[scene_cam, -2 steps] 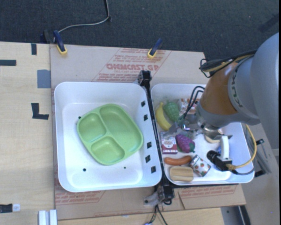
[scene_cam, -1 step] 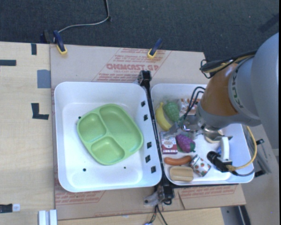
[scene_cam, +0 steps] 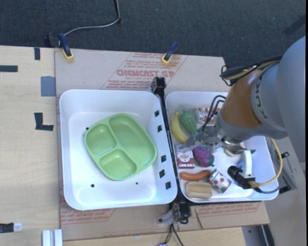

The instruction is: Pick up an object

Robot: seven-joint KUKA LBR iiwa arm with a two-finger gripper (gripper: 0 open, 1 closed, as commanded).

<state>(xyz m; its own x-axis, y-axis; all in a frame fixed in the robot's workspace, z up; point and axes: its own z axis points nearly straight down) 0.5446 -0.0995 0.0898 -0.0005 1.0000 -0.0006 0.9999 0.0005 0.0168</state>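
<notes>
The arm (scene_cam: 269, 99) is reaching into the right bin (scene_cam: 262, 195) from the right, its wrist hanging over the toys there: a banana (scene_cam: 177, 129), a green piece (scene_cam: 188, 121), purple grapes (scene_cam: 203, 156), a hot dog (scene_cam: 194, 176), a bun (scene_cam: 198, 190) and a small can (scene_cam: 220, 181). The jaws are lying under the wrist, near the grapes, and whether they are open or closed cannot be told. Nothing is showing as lifted, so the pick is looking not yet done, while the left bin (scene_cam: 72, 188) is holding a green tray (scene_cam: 120, 145).
</notes>
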